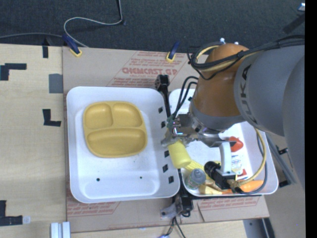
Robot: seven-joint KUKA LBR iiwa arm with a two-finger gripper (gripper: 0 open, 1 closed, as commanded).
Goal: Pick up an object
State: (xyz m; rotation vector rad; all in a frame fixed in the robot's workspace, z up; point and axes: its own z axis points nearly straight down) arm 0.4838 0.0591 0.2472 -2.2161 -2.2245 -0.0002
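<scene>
My gripper is at the left edge of the right bin, right by the wall between the two bins. Honestly can't tell from up here if it's open or closed. A yellow cylinder sits just beside it, and I can't tell if I've got it. The cardboard under the bins reads "CHEMCAST GP" in red. The white bottle with the red cap has a label, too small to read. The left bin holds a yellow divided plate.
</scene>
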